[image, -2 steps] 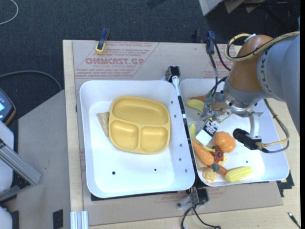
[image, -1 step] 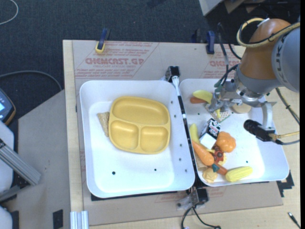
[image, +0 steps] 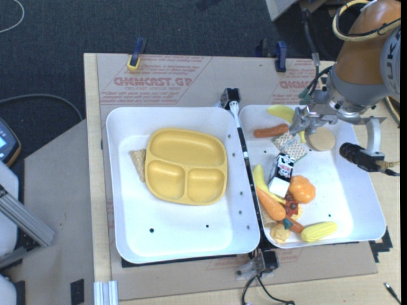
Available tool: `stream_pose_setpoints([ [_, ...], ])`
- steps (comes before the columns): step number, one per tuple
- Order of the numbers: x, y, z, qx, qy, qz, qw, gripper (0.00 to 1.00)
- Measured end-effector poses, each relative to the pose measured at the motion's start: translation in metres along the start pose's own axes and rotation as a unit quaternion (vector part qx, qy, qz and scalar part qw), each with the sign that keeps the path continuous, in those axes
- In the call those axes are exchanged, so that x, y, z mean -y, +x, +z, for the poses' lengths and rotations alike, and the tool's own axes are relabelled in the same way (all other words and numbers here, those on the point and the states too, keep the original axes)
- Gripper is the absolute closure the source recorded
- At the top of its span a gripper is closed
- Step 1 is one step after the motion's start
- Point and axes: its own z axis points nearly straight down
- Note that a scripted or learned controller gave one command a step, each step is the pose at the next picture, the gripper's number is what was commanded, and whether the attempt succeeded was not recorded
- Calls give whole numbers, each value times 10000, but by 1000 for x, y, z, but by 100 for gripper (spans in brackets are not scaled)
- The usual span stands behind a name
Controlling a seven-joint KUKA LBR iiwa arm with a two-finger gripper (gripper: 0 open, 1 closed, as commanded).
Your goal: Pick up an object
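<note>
1. Gripper (image: 304, 121): low over the right bin's (image: 356, 199) far end, beside the sausage (image: 271, 131) and cracker (image: 292, 148); cannot tell its state.
2. Right bin: banana (image: 259, 178), carrot (image: 271, 205), orange (image: 302, 189), corn (image: 318, 231), carton (image: 282, 177).
3. Left bin (image: 127, 202): yellow tray (image: 186, 166).

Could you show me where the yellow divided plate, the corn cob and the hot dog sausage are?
yellow divided plate (image: 186, 165): camera view, on the ridge where its compartments meet.
corn cob (image: 318, 231): camera view, middle of the cob.
hot dog sausage (image: 271, 131): camera view, middle of its length.
</note>
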Motion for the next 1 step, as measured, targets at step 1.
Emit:
stream_pose_setpoints([
  [1, -1, 0, -17, -2, 3, -3, 10000, 100],
])
